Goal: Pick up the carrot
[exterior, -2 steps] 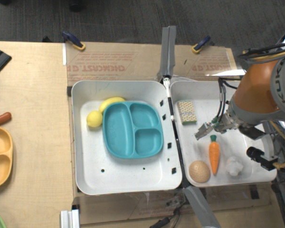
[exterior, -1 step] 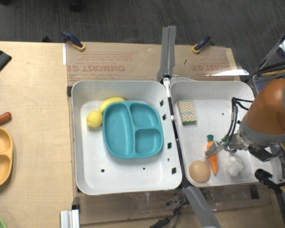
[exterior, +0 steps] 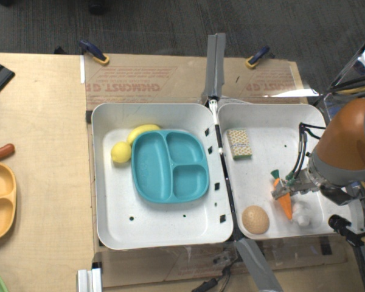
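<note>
Right bin (exterior: 261, 117): tool (exterior: 284, 192) sits right at the carrot (exterior: 285, 205); can't tell its grip state. Egg (exterior: 255, 219) lies near, to the left.

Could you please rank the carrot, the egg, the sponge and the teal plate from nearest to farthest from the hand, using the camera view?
From the hand in the right bin:
1. Carrot, right at the hand.
2. Egg, at the bin's near edge, left of the hand.
3. Sponge, in that bin's far left corner.
4. Teal plate, across the divider in the left bin.
</note>
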Controlling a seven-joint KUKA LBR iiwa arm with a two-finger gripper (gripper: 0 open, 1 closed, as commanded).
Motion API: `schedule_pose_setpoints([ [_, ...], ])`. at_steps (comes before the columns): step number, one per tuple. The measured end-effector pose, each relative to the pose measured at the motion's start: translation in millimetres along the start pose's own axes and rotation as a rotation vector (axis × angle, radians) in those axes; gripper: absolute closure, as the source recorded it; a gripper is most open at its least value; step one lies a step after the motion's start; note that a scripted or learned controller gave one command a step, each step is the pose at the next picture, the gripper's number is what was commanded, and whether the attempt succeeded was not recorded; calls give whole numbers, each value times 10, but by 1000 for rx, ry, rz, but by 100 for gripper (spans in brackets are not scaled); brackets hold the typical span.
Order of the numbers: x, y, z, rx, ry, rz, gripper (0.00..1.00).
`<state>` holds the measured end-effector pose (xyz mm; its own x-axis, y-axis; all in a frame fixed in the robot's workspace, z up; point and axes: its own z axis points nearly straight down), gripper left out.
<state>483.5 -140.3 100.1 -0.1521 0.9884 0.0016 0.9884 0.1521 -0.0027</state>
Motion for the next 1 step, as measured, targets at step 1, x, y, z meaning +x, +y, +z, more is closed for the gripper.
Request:
schedule_pose_setpoints([
  [1,756,601,-911,-2,-2,-9,100],
])
